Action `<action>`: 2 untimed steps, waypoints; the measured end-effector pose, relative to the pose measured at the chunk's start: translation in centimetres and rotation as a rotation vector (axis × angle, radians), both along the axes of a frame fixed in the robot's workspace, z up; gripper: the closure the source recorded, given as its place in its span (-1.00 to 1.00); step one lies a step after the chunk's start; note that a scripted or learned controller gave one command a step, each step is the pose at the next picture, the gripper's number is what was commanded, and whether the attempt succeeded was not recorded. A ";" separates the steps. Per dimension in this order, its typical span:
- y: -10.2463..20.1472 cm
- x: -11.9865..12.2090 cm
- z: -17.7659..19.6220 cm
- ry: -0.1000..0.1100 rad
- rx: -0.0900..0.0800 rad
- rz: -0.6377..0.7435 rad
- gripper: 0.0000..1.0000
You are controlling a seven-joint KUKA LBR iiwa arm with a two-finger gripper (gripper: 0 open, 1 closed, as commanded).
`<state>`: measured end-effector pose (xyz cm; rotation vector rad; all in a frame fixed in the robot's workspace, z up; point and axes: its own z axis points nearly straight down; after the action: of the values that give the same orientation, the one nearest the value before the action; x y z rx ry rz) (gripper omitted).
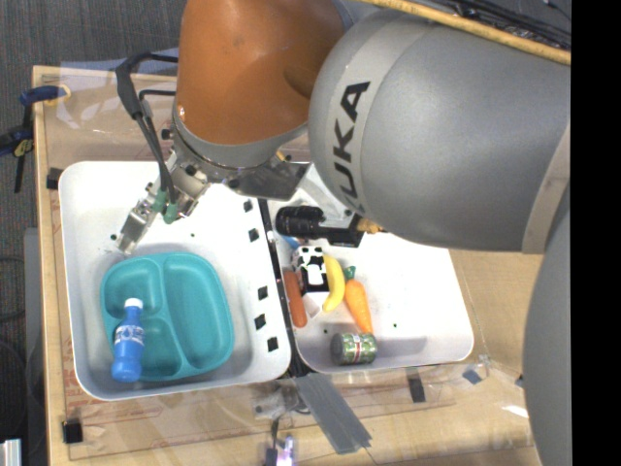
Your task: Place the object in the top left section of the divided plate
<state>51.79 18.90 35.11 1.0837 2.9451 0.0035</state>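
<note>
The claw [136, 223], its grip impossible to judge, hangs just beyond the teal divided plate [199, 304] under the KUKA-lettered arm [437, 115].

Robotics lab: KUKA arm [427, 115] over taped bench [485, 289] with bins [78, 212].

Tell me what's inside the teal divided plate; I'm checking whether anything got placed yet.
A blue bottle with a white cap lies in the left section of the teal divided plate. The other visible sections hold nothing. The bottle covers the plate surface beneath it.
</note>
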 end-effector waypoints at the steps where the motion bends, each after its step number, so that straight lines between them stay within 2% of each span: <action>1: -0.3 -3.7 -7.7 0.007 -0.003 -0.202 -1.00; 2: -0.3 -3.6 -6.7 0.007 -0.004 -0.198 1.00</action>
<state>48.16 18.56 28.37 1.3722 2.8283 -0.0070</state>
